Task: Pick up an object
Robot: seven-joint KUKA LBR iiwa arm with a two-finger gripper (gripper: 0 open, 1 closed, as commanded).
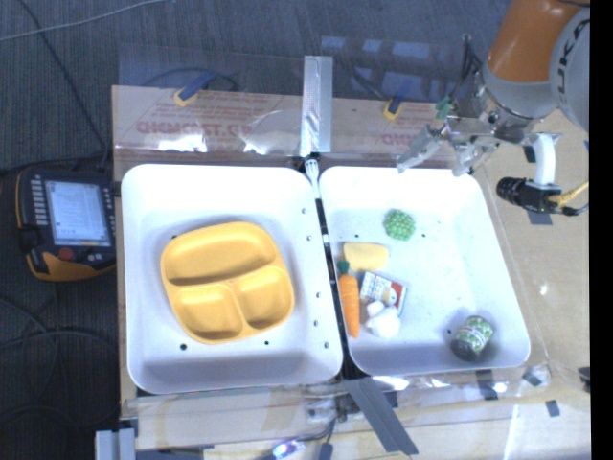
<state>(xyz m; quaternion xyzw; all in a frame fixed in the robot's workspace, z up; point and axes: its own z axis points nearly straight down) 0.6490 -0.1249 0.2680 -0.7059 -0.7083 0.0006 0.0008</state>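
The right bin (498, 257) holds several small items: a green bumpy ball (399, 224), a pale yellow block (366, 254), an orange carrot (350, 305), a red and white packet (385, 288), a white lump (385, 325) and a green-labelled can (472, 336) near the front right corner. My gripper (439, 159) hangs over the far rim of the right bin, up and to the right of the green ball. It is open, fingers spread, with nothing between them.
The left bin (144, 209) contains a yellow compartment tray (227, 279). A metal divider (316, 113) runs between the bins at the back. A teach pendant (67, 220) lies on the floor to the left.
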